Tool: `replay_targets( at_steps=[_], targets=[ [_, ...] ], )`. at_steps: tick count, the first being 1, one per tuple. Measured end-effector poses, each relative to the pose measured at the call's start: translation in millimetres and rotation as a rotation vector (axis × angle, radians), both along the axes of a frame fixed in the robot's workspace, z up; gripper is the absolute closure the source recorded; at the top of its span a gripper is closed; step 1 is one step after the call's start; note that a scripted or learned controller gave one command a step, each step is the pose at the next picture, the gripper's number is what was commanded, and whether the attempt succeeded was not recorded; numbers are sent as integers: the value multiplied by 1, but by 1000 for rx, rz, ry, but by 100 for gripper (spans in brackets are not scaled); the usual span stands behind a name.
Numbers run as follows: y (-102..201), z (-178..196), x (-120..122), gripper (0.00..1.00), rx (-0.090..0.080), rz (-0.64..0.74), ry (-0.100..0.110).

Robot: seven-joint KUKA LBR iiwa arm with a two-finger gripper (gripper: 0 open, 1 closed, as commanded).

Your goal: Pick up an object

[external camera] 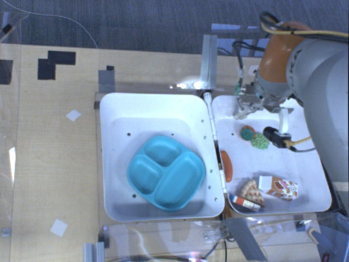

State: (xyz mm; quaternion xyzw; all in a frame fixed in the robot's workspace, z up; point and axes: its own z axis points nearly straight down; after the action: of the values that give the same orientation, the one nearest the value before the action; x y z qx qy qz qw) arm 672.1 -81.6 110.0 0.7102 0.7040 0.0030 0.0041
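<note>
I see a wooden bench before grey carpet, two white bins, and the gripper, whose grip I cannot tell.

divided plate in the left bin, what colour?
Light blue all over; the camera view shows the plate clearly in the left bin.

The arm is a bulky, rounded grey shell with smooth curved casings. Above the wrist sits an orange band, glossy and domed. Dark cables, one with a yellowish sheath, loop over the top of the orange band and run off along the grey casing. Below the orange band the wrist narrows into a pale grey metal block, and thin black wires hang just beside that block.
</note>
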Motion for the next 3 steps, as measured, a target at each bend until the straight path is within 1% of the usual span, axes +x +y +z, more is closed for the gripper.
replay_targets(
  at_steps=[1, 2, 3],
  targets=[
    [0, 0, 0, 0, 0, 1, 0],
    [-42, -23, -35, 0, 1, -100, 4],
    [-42, -23, -35, 0, 1, -100, 4]
  ],
)
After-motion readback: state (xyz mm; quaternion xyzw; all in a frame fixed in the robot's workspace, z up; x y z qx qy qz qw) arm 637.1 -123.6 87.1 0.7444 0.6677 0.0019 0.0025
